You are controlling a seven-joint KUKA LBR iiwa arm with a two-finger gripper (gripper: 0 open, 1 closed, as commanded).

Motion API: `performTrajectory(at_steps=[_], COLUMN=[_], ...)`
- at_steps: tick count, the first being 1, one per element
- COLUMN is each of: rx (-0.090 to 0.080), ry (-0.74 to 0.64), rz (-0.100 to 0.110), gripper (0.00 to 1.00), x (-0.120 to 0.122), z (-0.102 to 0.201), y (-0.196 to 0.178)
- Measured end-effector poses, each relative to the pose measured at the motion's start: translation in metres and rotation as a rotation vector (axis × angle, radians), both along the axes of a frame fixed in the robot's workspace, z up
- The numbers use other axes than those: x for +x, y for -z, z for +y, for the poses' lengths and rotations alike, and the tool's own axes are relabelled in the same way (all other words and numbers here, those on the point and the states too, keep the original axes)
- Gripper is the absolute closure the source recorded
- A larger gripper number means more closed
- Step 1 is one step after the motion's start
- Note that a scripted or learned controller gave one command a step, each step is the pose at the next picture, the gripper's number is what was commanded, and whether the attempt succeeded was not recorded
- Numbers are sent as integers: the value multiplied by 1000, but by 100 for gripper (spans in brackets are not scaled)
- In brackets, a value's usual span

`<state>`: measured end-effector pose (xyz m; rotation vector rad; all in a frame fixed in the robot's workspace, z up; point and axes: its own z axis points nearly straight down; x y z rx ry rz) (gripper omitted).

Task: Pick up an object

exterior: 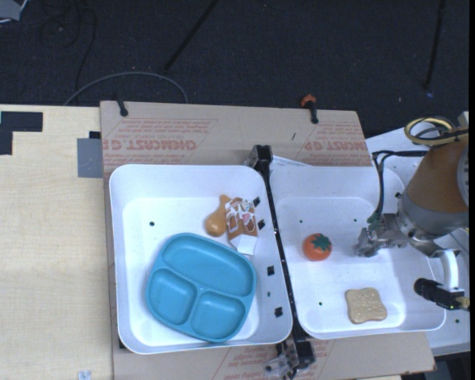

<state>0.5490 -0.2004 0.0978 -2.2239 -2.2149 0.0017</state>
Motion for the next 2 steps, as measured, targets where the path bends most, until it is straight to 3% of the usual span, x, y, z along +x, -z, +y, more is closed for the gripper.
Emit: performTrajectory(at_steps=[2], rx=[-3], ry=[-6], rz=[-6], gripper=[100], x=[4], z=[0], y=[-109])
